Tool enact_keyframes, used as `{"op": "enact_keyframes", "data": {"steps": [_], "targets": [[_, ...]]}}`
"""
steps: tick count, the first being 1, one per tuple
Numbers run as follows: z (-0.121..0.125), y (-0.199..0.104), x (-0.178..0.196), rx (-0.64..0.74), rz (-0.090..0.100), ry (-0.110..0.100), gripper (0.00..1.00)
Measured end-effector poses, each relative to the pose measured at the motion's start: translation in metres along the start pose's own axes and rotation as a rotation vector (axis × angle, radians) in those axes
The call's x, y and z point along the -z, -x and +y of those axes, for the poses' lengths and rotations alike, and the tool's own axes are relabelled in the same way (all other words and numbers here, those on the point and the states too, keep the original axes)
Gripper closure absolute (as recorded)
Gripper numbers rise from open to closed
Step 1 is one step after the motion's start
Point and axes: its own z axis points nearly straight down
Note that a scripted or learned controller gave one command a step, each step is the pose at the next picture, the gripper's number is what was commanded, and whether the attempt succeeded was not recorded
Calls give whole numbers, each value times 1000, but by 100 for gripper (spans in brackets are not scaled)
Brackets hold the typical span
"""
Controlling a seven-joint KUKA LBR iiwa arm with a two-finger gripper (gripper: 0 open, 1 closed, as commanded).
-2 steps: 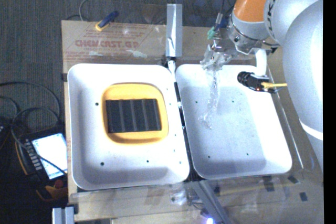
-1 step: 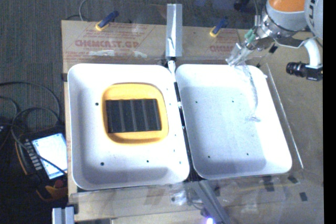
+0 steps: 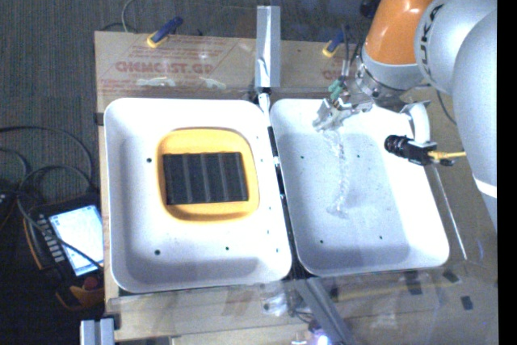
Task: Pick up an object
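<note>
Dangling from fingers (image 3: 326,119) (pinched): clear strip (image 3: 340,174).

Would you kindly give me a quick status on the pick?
Gripper over right bin, far edge. Clear strip below it, hold unclear. Yellow tray in left bin. Path clear.

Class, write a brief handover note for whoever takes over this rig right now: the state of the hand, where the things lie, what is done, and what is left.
Hand: at the far left corner of the right white bin. Whether it holds anything cannot be told.
Things: a clear crinkled plastic strip runs from just under the hand down over that bin's floor. A yellow-rimmed rectangular pad with a black ridged centre lies flat in the left white bin.
Done: the hand is at the strip's upper end.
Left: confirm a grasp and lift the thing clear.
</note>
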Motion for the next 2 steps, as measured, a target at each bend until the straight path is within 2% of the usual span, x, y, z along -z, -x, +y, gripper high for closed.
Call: {"op": "enact_keyframes", "data": {"steps": [1,2], "targets": [[-31,-16,65,-317,-2,1,100],[-31,-16,65,-317,-3,1,0]]}}
